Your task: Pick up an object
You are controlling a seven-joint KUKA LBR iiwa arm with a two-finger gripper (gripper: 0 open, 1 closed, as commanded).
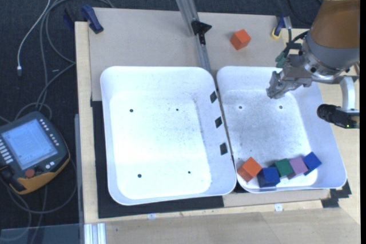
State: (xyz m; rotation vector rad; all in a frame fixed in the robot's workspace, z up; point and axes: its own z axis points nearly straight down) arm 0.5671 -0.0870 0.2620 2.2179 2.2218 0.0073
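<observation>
Close to the front of the right bin (pixel 326 140) sit five blocks in a row: an orange block (pixel 249 168), a blue cube (pixel 268 177), a green one (pixel 284 168), a purple one (pixel 298 166) and a second blue (pixel 311 161). Farther back, the arm (pixel 337 20) reaches in from the right and bends down; its gripper (pixel 277 90) hangs over the back of that bin; I cannot tell if it is apart or together. Past the bins, another orange cube (pixel 241 39) lies on the bench (pixel 143 37); no writing can be read.

Both white bins (pixel 160 80) look smooth, speckled plastic on a matt, pale wooden bench (pixel 143 37).
</observation>
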